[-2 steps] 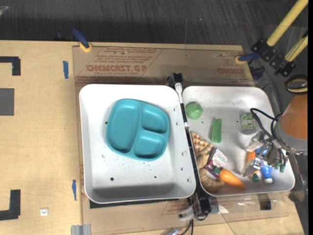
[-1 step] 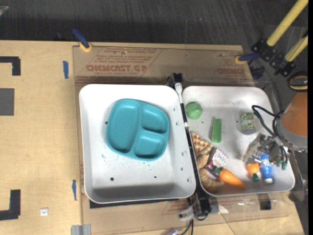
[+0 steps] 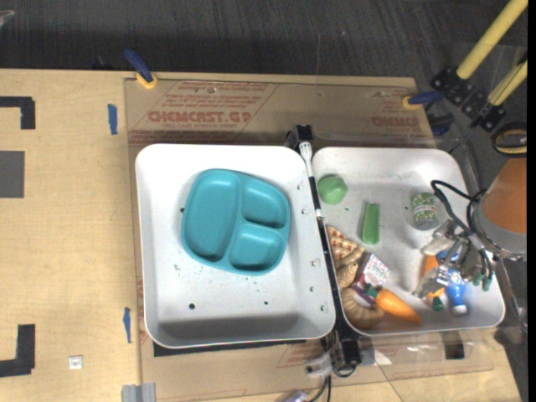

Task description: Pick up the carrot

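Carrot (image 3: pixel 396 303) lies near the right bin's (image 3: pixel 394 162) front edge — long axis slanting toward the front-right corner. My pincer (image 3: pixel 441 276) hovers just right of it; grip state unclear.

One camera was fixed above the bench (image 3: pixel 67 224) and looked down at a slant. It stood far enough back to take in both white bins whole, the left bin (image 3: pixel 159 249) and the right bin (image 3: pixel 394 162) side by side near the middle of the view. Dark floor (image 3: pixel 251 15) ran along the far edge beyond the bench. The arm (image 3: pixel 511 203) came in from the right edge, cut off by the frame.
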Action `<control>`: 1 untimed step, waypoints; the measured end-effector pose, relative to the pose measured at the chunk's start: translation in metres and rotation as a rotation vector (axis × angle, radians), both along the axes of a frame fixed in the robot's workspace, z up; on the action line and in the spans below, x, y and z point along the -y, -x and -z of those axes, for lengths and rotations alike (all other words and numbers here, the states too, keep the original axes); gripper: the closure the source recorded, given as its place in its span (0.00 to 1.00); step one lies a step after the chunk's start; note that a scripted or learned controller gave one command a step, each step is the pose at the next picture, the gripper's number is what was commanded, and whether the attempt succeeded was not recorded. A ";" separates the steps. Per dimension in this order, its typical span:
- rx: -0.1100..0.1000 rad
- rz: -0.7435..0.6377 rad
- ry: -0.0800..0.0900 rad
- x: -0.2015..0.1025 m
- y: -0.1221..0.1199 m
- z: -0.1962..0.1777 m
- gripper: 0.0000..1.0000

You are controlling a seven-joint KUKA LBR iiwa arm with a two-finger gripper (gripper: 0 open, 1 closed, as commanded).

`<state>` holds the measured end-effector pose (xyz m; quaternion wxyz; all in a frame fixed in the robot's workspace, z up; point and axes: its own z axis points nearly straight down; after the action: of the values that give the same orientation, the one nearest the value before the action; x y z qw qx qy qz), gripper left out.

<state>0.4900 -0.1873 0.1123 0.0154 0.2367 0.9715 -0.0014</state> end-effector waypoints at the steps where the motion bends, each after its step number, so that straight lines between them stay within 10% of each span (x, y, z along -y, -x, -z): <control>1: -0.017 0.056 -0.012 0.034 -0.004 0.023 0.00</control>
<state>0.4943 -0.2213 0.0891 0.0056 0.2637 0.9646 0.0021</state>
